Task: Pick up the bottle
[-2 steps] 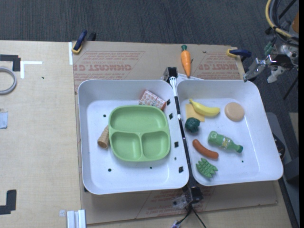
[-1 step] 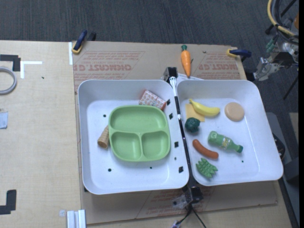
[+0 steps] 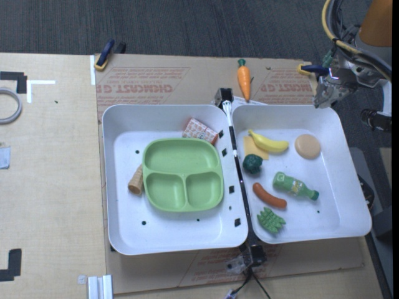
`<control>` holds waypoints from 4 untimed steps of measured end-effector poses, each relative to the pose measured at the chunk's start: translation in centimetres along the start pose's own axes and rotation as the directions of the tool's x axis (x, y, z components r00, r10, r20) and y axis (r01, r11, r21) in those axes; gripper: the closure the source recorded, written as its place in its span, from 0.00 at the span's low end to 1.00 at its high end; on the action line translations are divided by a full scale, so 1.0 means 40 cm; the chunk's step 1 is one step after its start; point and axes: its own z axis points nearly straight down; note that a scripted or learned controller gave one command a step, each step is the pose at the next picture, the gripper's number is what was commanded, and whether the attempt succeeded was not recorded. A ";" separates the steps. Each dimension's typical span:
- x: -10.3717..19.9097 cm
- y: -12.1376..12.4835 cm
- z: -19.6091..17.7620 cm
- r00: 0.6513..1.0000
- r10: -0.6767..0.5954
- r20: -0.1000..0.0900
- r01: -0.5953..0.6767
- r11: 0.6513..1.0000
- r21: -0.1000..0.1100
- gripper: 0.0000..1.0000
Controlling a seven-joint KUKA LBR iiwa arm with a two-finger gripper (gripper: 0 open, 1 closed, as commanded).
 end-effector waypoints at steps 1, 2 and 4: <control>0.204 -0.013 0.070 0.916 0.402 0.000 -0.402 0.916 0.002 1.00; 0.278 -0.298 0.172 0.985 0.174 0.000 -0.174 0.985 0.001 1.00; 0.624 -0.479 0.109 0.982 0.187 0.000 -0.187 0.982 0.000 1.00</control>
